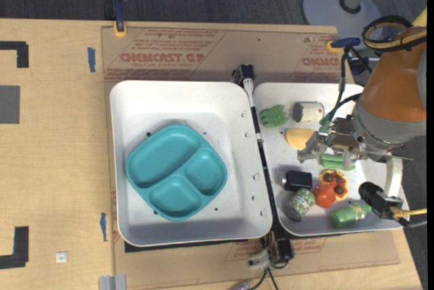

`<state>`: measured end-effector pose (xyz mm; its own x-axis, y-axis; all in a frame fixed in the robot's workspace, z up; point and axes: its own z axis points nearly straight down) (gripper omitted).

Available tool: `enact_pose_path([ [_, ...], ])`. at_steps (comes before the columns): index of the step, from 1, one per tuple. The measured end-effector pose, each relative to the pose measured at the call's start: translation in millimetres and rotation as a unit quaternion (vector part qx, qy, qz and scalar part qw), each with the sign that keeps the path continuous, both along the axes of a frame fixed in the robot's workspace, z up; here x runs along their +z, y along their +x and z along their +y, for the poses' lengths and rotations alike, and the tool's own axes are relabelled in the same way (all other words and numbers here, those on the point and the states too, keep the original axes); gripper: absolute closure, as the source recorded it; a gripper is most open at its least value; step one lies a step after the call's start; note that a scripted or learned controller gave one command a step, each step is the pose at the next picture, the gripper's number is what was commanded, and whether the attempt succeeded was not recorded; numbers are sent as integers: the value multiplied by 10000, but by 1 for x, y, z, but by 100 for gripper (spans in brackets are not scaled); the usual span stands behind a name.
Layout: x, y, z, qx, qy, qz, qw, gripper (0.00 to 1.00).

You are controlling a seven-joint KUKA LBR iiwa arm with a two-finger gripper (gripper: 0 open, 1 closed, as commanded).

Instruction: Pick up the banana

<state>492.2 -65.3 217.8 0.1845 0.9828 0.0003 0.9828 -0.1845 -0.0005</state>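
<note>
Two shallow white bins sit side by side on the bench (54, 146), on a brown sheet of card (176, 55) printed in red. The left bin (135, 102) holds a teal divided plate (178, 171), set at a slant, with three compartments.

The right bin (278, 95) is crowded. The banana (296, 139) lies in its upper middle, a short yellow piece just below a white and grey cylinder (308, 112) resting on its side. A ribbed green toy (273, 116) lies near the bin's left wall, up and left of the banana.

The arm (397, 95) comes in from the right, its orange band over the bin's right side. The hand (324, 145) hangs low over the middle of the right bin, just beside the banana's right end. Its metal parts seem to overlap the banana's edge, though whether they touch it is unclear from this slant. Whether the hand is wide or narrow I cannot tell, and the banana is not seen held in it.

Under the hand, a small green item (333, 162) peeks out. Below that sits an orange-red toy (329, 190), with a black block (298, 180) to its left. A small tin (300, 203) stands just below the black block. A green oblong toy (349, 215) lies near the bin's lower edge.
</note>
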Motion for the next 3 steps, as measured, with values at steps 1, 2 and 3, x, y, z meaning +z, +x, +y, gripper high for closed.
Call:
enact_pose_path([
  [1, 37, 36, -94, 257, -11, -12, 9997, 0],
  [2, -130, 17, -64, -269, -6, -45, 9996, 0],
  [3, -131, 47, -48, -706, -26, -47, 9975, 0],
])
